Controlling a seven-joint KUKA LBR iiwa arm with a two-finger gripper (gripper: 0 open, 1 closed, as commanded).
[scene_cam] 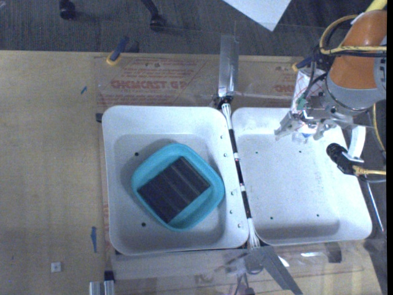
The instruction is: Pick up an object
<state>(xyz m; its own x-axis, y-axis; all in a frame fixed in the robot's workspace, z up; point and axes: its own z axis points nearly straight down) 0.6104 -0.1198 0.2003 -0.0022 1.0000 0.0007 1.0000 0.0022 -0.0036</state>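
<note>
Arm [359,54]: it reached in from the right, grey body with the orange band up at the top right corner, cables looping around it.
Gripper [302,128]: it hung over the far right part of the right bin, close to that bin's back wall, pointing down and a little leftward.
Fingers: too small and blurred to call; I couldn't tell whether they were apart or together, and nothing showed between them.
Right bin [295,226]: white and shallow, its bare floor dotted with a few small dark marks, with the gripper above its upper right area.
Left bin [116,134]: white, just beside the right one, the two rims meeting along a centre seam.
Tray [206,168]: there it was, a blue, rounded-square tray sitting turned at an angle on the floor of the left bin, roughly in the middle and towards the near side.
Block [173,188]: a dark, ribbed rectangular piece lay inside the blue tray, turned at the same angle, with the blue rim showing all round it.
Gap: tray and block were well apart from the gripper, across the centre seam in the other bin.
Bench [43,165]: tan surface under both bins, red lettering printed behind the left one.
Floor: dark carpet beyond the bench, with chair legs [110,2] at the top left.
</note>
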